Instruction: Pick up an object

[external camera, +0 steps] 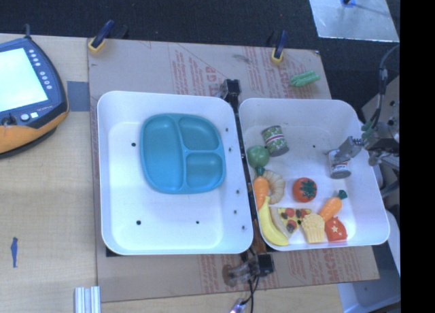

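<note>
You see the gripper (pixel 340 162) low over the right bin (pixel 309 109), near its right wall, at the end of the grey arm (pixel 380 138) that enters from the right; whether it is released, clenched or grasping anything cannot be told from this view, and nothing shows plainly held in it. Just below the gripper lies a small carrot (pixel 331 206), with a red strawberry (pixel 336 229) beneath that; down and to its left sits a tomato (pixel 304 188); further down-left lie a pizza slice (pixel 292 219), a pale yellow toy (pixel 312 227) and a banana (pixel 269 227) along the bin's lower edge. To the gripper's left, well apart, a small can (pixel 274 139) lies tilted; beyond it, by the bin's left wall, you find a green vegetable (pixel 257 156), a beige piece (pixel 274 182) and a larger carrot (pixel 260 192). Far to the gripper's left, the left bin (pixel 119 233) bears a blue divided plate (pixel 182 152); beyond that bin, on the bench (pixel 47 203), rests a control pendant (pixel 27 97) with an orange rim. Above and left of the gripper, outside the bins, a green toy (pixel 304 79) lies on the cardboard (pixel 204 67).
</note>
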